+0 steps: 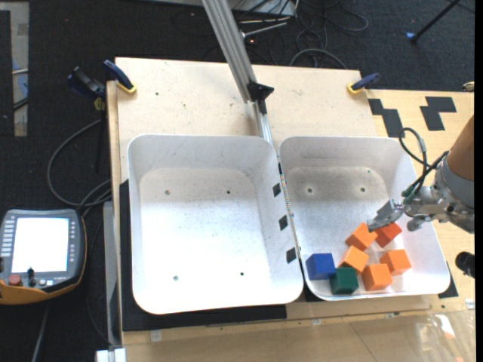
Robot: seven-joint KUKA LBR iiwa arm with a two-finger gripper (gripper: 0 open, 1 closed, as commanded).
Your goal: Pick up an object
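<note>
Right white bin [332,164], end effector [383,219] over orange blocks [362,237] (grip state unclear), arm cut off at frame edge

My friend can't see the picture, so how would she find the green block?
Look in the right-hand white bin, down at its near edge where the blocks are bunched. The green block sits at the front, between the blue block and an orange block. It is the only green one.

We see a grey arm [462,173] with a silvery metal gripper [386,216] at its end, and a thin black cable [416,143] looping up beside the wrist.
</note>
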